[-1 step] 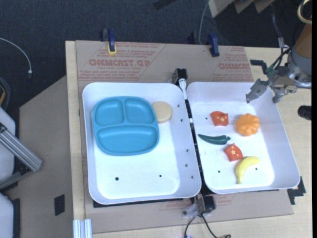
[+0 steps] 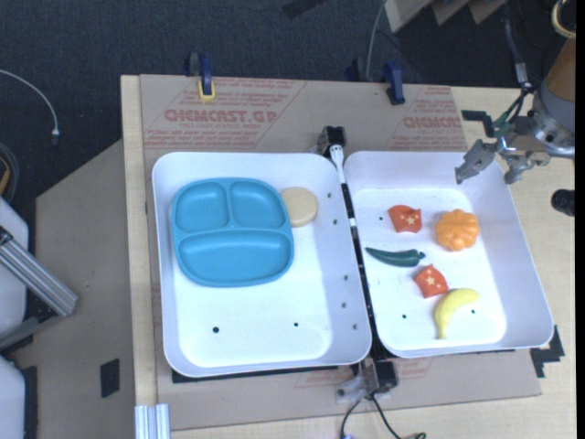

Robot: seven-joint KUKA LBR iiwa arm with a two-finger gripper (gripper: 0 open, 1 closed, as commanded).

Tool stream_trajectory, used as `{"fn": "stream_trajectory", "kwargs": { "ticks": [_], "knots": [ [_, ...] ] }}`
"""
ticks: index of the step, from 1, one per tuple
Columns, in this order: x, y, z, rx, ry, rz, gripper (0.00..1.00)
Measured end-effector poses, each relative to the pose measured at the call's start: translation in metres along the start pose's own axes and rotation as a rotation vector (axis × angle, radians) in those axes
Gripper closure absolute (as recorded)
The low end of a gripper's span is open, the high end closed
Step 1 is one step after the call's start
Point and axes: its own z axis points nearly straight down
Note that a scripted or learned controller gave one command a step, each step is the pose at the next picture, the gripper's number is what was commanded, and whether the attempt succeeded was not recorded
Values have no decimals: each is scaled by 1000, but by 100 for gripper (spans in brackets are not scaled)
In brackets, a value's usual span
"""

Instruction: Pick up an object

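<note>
The right bin (image 2: pixel 512 332) holds a small orange pumpkin (image 2: pixel 456 229), two red pieces (image 2: pixel 405 217) (image 2: pixel 431 281), a dark green chili pepper (image 2: pixel 395 256) and a yellow banana (image 2: pixel 454 308). My gripper (image 2: pixel 494 166) hangs over the bin's far right rim, above and right of the pumpkin. Its two fingers are spread apart and hold nothing.
The left bin (image 2: pixel 247 337) carries a blue divided plate (image 2: pixel 233 231) and a round cream disc (image 2: pixel 299 206) beside it. Blue clamps (image 2: pixel 204 73) (image 2: pixel 394 80) pin the cardboard sheet at the back. A black bracket (image 2: pixel 333 141) sits between the bins.
</note>
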Motion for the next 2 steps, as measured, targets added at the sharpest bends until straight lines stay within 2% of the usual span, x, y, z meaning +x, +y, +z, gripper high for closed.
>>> {"fn": "stream_trajectory", "kwargs": {
  "ticks": [1, 2],
  "knots": [
    [-3, 3, 44, 5, 1, 0, 0],
    [-3, -6, 91, 6, 2, 1, 0]
  ]
}}
